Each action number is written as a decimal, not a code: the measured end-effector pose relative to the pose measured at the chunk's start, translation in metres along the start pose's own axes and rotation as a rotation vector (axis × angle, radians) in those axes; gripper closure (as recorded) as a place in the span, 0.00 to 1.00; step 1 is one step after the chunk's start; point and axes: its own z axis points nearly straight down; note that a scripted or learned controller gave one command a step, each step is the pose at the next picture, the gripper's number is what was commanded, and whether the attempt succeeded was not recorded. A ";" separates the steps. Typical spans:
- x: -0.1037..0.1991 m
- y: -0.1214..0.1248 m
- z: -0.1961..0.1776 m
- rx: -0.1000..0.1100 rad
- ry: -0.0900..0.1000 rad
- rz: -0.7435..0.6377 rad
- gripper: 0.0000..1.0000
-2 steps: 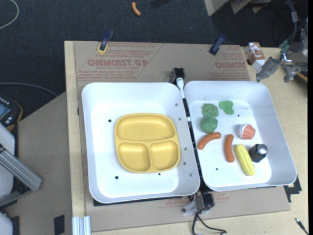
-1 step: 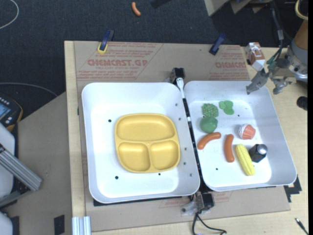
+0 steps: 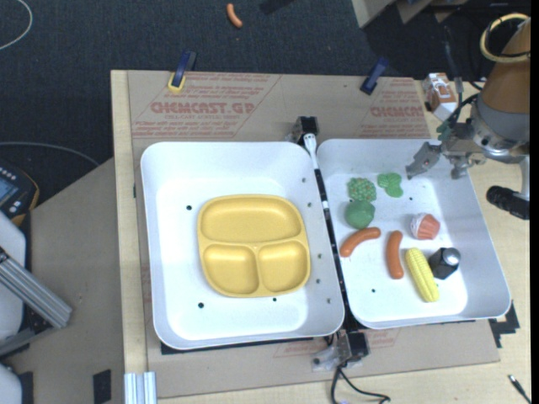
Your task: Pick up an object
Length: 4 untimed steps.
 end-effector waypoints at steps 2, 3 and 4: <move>0.001 0.002 0.038 -0.009 -0.004 -0.002 1.00; 0.009 0.004 -0.023 -0.015 -0.005 -0.001 1.00; 0.008 0.005 -0.078 -0.015 -0.006 -0.001 1.00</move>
